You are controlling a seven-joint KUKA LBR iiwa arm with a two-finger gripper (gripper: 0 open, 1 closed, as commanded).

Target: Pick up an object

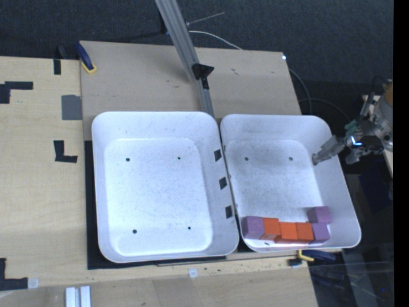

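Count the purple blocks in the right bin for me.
3, all along the near wall of the right bin: one purple block left of the orange blocks, two stacked at the right end. Others may be hidden behind them.

No readable text, label, brand, number or sign appears on anything here.

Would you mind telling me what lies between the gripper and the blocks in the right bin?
In the camera view, only bare white bin floor separates the gripper from the purple and orange blocks.
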